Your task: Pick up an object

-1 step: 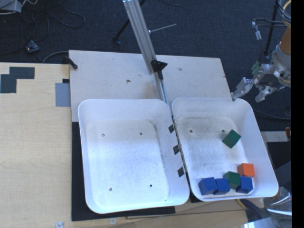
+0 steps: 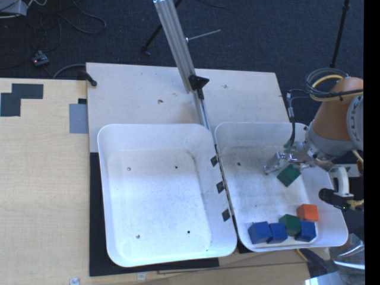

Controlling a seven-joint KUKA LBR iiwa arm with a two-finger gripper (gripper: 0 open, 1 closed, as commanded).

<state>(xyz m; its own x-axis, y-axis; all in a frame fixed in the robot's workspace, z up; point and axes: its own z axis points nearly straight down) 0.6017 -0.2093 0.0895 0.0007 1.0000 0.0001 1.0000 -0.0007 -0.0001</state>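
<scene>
My gripper hangs over the upper middle of the right bin, below the grey arm with its orange band. A dark green block sits tilted right against the gripper's lower right side. I cannot tell whether the block is gripped or resting on the bin floor. Along the bin's front wall lie a blue block, a second blue block, a third blue block, another green block and an orange block.
The left bin stands beside the right one, and black clips sit along their shared rim. A slanted aluminium rail rises behind the bins. Cables and a black part of the arm are at the right edge.
</scene>
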